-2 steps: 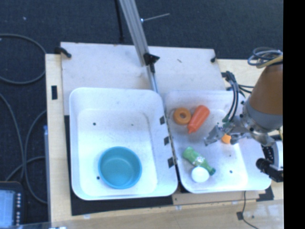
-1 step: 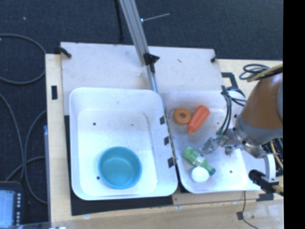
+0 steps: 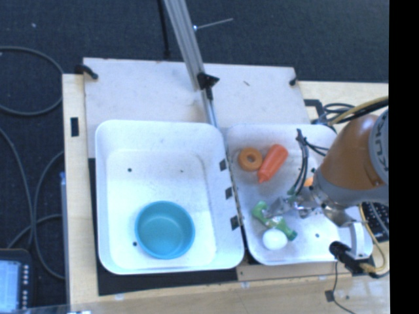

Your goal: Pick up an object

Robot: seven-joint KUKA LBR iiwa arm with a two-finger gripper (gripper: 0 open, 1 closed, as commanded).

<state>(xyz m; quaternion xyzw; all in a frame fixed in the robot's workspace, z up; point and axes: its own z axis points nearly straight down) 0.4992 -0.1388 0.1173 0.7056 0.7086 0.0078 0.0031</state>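
- Two shallow white plastic bins are borne by a pale wooden bench.
- Dark carpet is seen around the bench.
- Gripper state: cannot be told.

Bins: smooth white plastic, apparently. Bowl: matt blue plastic. Bench: pale wood. Post: bare metal.

Left of the gripper, a green piece and white ball crowd close; beyond, bare bin floor.
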